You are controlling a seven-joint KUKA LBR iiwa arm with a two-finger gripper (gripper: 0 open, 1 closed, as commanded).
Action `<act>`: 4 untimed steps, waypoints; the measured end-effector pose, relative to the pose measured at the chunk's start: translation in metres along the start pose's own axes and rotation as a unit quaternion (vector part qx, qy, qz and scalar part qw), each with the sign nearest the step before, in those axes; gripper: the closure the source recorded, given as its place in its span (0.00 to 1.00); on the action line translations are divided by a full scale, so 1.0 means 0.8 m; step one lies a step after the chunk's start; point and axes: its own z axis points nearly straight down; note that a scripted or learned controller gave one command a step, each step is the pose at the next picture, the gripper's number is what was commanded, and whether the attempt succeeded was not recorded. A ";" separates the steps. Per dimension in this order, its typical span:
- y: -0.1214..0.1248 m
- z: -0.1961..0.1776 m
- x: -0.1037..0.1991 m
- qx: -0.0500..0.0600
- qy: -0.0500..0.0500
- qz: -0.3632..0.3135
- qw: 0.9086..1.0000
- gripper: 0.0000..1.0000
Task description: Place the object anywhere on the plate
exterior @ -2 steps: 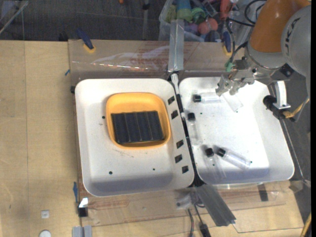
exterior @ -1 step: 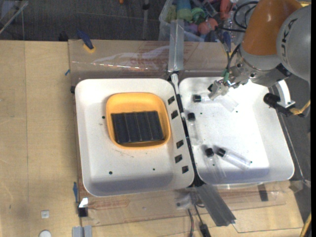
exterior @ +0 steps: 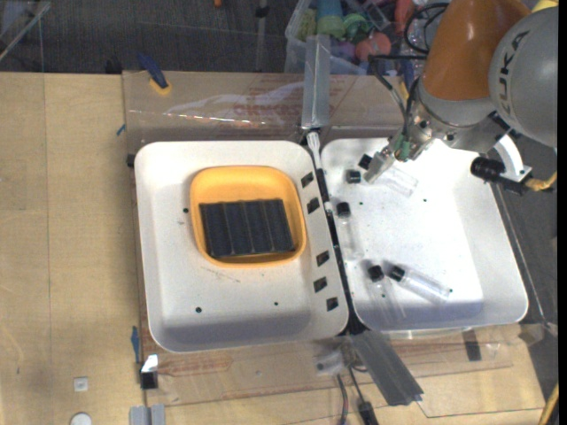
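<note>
- You are looking down at a slant on two shallow white bins: the left bin (exterior: 168, 308) and the right bin (exterior: 478, 264), sitting side by side and meeting along a central divider.
- A yellow plate (exterior: 202, 189) is lying in the left bin, towards its back half; a dark ribbed rectangular block (exterior: 247, 228) is resting flat on the plate's middle.
- The arm (exterior: 478, 42), grey with an orange band, is reaching in from your right over the back of the right bin.
- The gripper (exterior: 379, 165) is hanging over the back left part of the right bin, just beside a small dark piece (exterior: 353, 176) near the divider.
- You cannot tell from this angle whether anything is sitting between the fingertips, or how the jaws are standing; the tip is too small and pale against the bin.
- A clear, tube-like object with a dark cap (exterior: 415, 279) is lying tilted on the floor of the right bin, near its front, well apart from the gripper and from the plate.
- A heap of coloured toys (exterior: 363, 7) is sitting beyond the bins at the back.
</note>
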 end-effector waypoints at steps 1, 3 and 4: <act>0.011 -0.029 0.038 0.000 0.000 -0.043 0.999 1.00; -0.025 -0.060 -0.014 -0.002 -0.003 -0.106 0.994 0.00; -0.063 -0.050 -0.067 -0.002 -0.003 -0.145 0.989 0.00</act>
